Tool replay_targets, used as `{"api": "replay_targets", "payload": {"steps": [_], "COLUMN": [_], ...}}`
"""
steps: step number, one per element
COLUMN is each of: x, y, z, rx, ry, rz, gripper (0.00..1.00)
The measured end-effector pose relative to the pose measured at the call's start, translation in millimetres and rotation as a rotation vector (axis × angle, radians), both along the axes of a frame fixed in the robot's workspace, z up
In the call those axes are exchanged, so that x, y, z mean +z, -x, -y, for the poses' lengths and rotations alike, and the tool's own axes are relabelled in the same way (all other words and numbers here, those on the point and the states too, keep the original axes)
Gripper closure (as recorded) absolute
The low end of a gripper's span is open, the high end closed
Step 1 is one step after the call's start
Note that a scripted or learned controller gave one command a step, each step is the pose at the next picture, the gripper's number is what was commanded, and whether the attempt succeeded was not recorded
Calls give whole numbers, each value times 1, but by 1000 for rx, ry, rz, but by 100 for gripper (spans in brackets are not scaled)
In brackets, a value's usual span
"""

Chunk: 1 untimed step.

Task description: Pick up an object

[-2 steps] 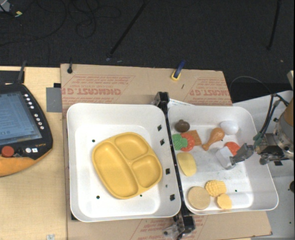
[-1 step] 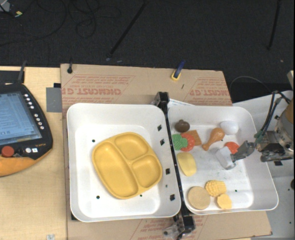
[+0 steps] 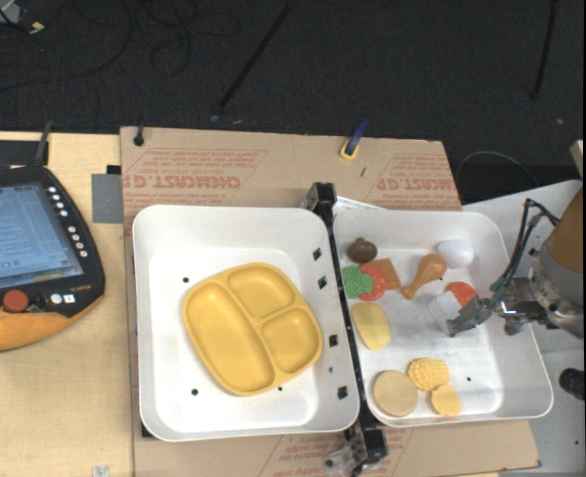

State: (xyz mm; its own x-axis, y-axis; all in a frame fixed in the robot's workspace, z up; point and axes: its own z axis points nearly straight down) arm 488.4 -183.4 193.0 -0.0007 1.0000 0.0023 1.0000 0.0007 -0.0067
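Note:
The right bin [image 3: 516, 386] holds several toy foods. Among them are a chicken drumstick [image 3: 427, 271], a brown piece [image 3: 362, 251], a green and red piece [image 3: 359, 282], a pale yellow lump [image 3: 371, 326], a corn cob [image 3: 428, 373], a round cracker [image 3: 393, 394] and a small yellow piece [image 3: 446, 400]. A white item [image 3: 456, 253] and a red and white item [image 3: 460, 293] lie towards the bin's right side. My gripper [image 3: 469, 318] hangs low over the right part of this bin, just below and right of the red and white item. I see nothing clearly held in it.
In the left bin [image 3: 164, 237] lies a yellow divided plate [image 3: 253, 326]. A teach pendant [image 3: 30, 256] rests on the bench at far left. A blue and yellow clip [image 3: 353, 142] sits on the cardboard behind the bins. The arm's body [image 3: 561, 276] stands at the right bin's right edge.

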Motion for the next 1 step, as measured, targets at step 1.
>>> {"api": "replay_targets", "payload": {"steps": [1], "x": [-50], "y": [-8], "z": [-8], "rx": [0], "ry": [-1], "rz": [0], "gripper": [0]}}
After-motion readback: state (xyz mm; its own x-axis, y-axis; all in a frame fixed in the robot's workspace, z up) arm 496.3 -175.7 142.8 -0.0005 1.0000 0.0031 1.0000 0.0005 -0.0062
